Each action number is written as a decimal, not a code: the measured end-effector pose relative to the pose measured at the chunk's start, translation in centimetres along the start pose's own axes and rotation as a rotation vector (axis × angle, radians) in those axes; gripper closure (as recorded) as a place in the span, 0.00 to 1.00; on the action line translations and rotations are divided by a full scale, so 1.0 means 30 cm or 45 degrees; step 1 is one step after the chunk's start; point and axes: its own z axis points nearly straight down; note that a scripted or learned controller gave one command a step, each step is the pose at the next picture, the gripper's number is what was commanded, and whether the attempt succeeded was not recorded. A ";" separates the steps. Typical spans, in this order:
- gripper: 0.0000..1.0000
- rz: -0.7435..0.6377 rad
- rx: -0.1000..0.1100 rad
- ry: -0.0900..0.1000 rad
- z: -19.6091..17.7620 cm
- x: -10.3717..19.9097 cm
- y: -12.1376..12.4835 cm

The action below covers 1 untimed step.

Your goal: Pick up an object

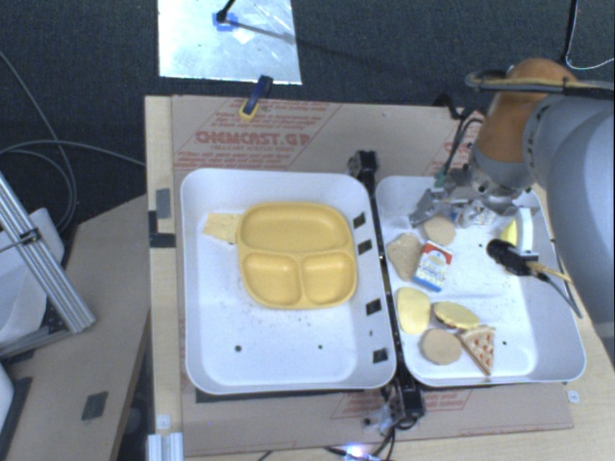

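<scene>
You're looking at two smooth, glossy white plastic bins (207, 353), a matt yellow plastic divided tray (293, 254), a printed brown cardboard sheet (288, 133) underneath, and a shiny crinkled foil square (229, 27).

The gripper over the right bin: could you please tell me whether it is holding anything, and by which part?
It cannot be told. The gripper sits low at the far end of the right white bin, just above a round tan biscuit-like piece, but no hold on it is visible.

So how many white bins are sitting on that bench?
2. The left bin holds a yellow divided tray; the right bin holds the small food pieces, with the arm reaching in.
</scene>
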 end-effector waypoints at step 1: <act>1.00 -0.001 -0.004 -0.006 -0.038 -0.008 0.001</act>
